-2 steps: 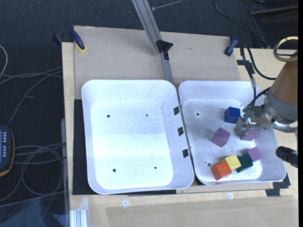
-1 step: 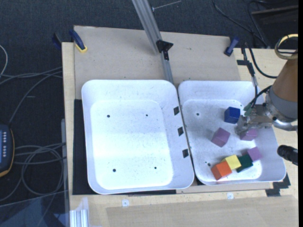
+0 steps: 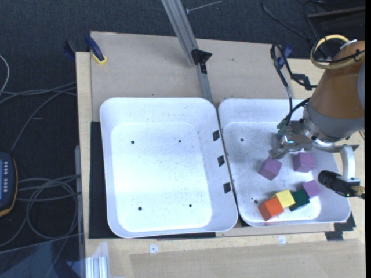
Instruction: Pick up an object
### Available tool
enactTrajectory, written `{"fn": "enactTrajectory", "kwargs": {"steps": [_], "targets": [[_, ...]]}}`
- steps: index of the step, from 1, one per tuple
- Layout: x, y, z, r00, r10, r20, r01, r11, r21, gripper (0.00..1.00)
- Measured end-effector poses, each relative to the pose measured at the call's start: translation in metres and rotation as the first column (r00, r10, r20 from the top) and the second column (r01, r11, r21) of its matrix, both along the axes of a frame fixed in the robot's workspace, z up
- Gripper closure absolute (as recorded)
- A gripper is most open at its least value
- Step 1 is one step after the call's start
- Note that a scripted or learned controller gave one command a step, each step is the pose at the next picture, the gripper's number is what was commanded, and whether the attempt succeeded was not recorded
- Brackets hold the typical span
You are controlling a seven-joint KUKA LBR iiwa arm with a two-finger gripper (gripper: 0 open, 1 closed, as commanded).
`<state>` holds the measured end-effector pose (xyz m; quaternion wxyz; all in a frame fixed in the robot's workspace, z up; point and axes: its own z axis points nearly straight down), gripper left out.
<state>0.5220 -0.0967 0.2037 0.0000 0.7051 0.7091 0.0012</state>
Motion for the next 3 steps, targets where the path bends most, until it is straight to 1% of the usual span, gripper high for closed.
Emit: {"fn": "enactTrajectory", "kwargs": {"steps": [1,2,3], "targets": [[0.009,0.043,0.004,1.0,0.001,0.0,-0.001,1.0,0.0,1.0],[0.032,0.095,0.01,1.0,0.002,0.001,-0.002,1.0,0.001,1.0],[0.042,0.138,0.021,1.0,0.001,0.001,-0.001,1.0,0.001,1.0]]}}
